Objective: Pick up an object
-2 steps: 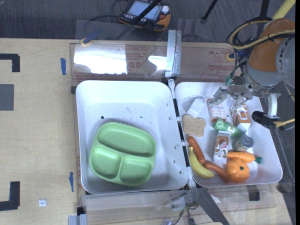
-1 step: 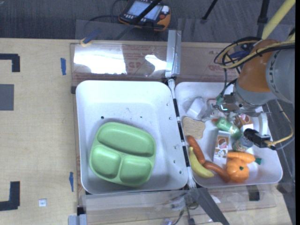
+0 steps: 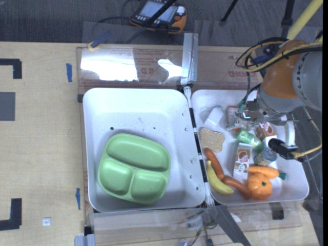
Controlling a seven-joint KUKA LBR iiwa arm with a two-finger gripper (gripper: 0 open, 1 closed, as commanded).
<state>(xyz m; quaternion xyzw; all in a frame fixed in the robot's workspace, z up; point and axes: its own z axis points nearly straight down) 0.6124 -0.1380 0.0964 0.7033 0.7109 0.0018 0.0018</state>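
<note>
Objects for picking lie heaped in the right bin (image 3: 302, 191): we see a yellow banana (image 3: 215, 179) along its left edge, a red sausage (image 3: 215, 163) just beside it, a slice of toast (image 3: 211, 139) above those, a white cup (image 3: 213, 117), a small carton (image 3: 242, 160), an orange pumpkin (image 3: 260, 187) and a carrot (image 3: 264, 172) touching it. The gripper (image 3: 250, 121) hangs low over the upper middle of this pile, among a green item (image 3: 247, 136) and other small pieces, but we cannot tell how its jaws stand or whether anything sits between them. In the left bin (image 3: 102, 106) a green divided plate (image 3: 134, 168) rests toward the near side.
</note>
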